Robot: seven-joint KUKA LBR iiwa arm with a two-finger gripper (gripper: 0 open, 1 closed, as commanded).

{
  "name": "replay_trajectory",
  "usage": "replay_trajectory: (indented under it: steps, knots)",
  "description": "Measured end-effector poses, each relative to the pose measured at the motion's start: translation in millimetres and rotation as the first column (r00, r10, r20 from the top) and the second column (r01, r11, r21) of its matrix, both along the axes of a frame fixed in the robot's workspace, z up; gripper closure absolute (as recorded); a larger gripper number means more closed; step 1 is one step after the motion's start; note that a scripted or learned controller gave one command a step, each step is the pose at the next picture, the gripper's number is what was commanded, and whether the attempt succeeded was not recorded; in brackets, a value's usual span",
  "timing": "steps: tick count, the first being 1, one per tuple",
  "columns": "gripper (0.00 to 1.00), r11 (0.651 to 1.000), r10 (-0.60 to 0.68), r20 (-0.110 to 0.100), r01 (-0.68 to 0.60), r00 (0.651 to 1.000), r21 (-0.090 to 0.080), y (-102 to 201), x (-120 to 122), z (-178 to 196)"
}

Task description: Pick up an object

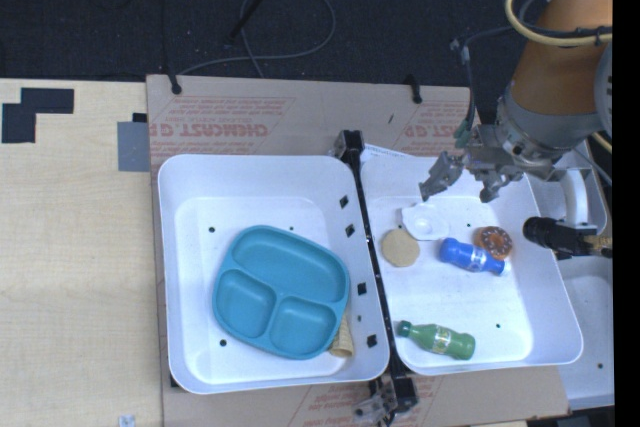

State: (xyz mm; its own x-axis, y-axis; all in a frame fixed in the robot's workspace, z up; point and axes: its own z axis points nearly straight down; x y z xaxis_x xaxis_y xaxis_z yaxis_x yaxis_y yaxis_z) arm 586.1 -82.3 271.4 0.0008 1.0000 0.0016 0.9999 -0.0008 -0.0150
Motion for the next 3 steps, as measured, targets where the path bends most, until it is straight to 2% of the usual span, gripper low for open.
replay_trajectory:
  steps: [1,2,3]
  knots:
    - [0.0,1.0,0.002,0.011,-0.002,1.0,-0.001,0,2,6]
    - [0.0,1.0,0.001,0.006,-0.001,1.0,0.0,7,8,-48]
    - [0.0,1.0,0.001,0.006,-0.001,1.0,-0.001,2,8,-94]
